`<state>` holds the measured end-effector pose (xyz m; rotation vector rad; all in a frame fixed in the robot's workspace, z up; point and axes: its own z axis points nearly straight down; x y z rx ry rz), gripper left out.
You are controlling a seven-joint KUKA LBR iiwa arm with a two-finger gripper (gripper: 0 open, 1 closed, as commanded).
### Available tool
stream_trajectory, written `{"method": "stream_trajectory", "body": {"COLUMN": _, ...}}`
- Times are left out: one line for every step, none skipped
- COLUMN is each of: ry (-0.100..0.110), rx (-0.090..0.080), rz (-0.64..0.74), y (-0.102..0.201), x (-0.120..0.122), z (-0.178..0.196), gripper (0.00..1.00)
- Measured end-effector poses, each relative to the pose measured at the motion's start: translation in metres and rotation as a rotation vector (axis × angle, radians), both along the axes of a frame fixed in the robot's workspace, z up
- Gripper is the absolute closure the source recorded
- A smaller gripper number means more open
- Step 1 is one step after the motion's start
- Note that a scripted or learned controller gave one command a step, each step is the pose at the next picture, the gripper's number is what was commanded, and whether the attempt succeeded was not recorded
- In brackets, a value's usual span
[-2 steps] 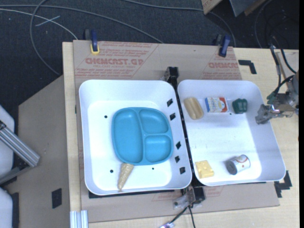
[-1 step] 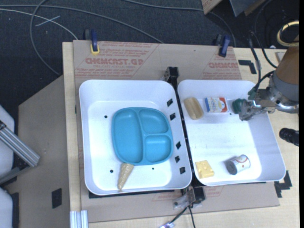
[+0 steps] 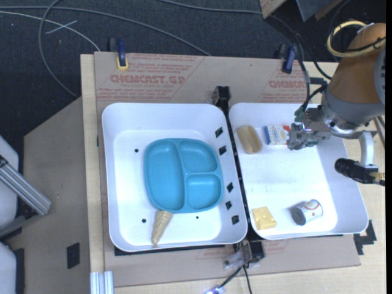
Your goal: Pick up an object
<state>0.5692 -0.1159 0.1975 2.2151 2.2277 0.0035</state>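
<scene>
1. Over the far part of the right bin (image 3: 343, 225), the gripper (image 3: 301, 136) hangs low, its grey arm (image 3: 358, 72) with the orange band reaching in from the right.
2. Whether the gripper is spread or pressed together cannot be told at this angle and size; nothing can be seen held by it.
3. Just beside the gripper, toward the left, a small white carton with red and blue print (image 3: 275, 134) lies flat on the bin floor; whether the two touch is not clear.
4. Left of the carton, near the wall between the bins, lies a tan bread-like block (image 3: 249, 139).
5. Toward the near edge of the same bin sit a yellow cheese-like wedge (image 3: 264, 217) and, to its right, a small grey-and-white can lying on its side (image 3: 306, 212), the two apart.
6. The left bin (image 3: 116, 164) holds a blue divided plate (image 3: 183, 175) in its middle.
7. A tan ice-cream cone (image 3: 160, 226) lies at the plate's near edge, its tip pointing toward the front wall.
</scene>
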Motion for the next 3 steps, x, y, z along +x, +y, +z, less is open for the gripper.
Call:
{"method": "stream_trajectory", "body": {"ry": -0.001, "rx": 0.001, "rz": 0.001, "y": 0.049, "x": 0.008, "z": 0.014, "gripper": 1.0}}
{"method": "stream_trajectory", "body": {"ry": 0.0, "rx": 0.001, "rz": 0.002, "y": 0.113, "x": 0.012, "z": 0.02, "gripper": 1.0}}
{"method": "stream_trajectory", "body": {"ry": -0.001, "rx": 0.001, "rz": 0.0, "y": 0.16, "x": 0.026, "z": 0.027, "gripper": 1.0}}
